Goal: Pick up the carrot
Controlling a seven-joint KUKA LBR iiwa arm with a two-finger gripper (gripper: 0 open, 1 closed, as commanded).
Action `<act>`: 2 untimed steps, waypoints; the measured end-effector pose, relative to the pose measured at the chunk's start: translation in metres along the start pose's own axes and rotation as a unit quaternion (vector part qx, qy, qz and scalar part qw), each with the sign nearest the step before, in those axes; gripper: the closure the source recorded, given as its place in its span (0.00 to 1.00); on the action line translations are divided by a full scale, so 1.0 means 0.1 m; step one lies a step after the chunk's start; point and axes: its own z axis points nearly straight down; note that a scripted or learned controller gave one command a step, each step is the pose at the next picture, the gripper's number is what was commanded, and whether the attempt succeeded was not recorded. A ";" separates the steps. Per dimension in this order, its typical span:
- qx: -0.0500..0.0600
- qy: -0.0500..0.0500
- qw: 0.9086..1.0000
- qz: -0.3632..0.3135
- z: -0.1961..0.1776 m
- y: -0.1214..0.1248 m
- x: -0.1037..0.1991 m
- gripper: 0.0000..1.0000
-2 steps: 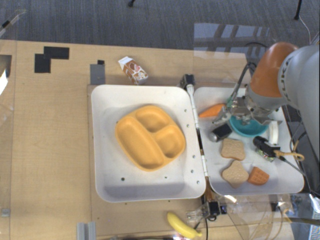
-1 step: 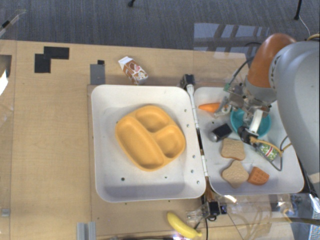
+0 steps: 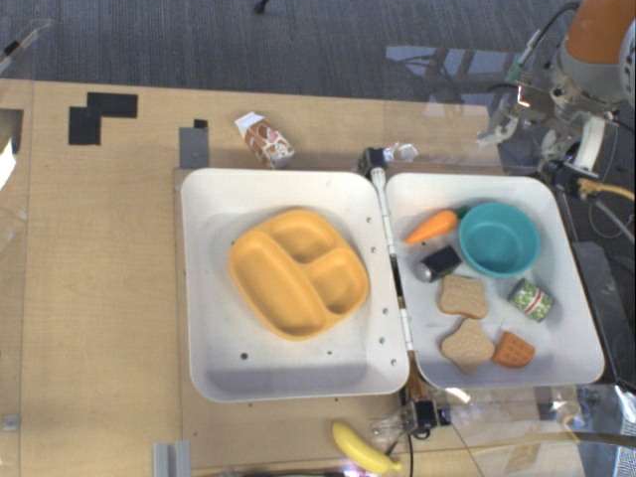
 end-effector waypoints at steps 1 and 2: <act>0.018 -0.003 0.998 0.065 1.45 -0.30 0.12 0.00; 0.000 0.004 0.998 0.064 1.83 -0.63 0.20 0.00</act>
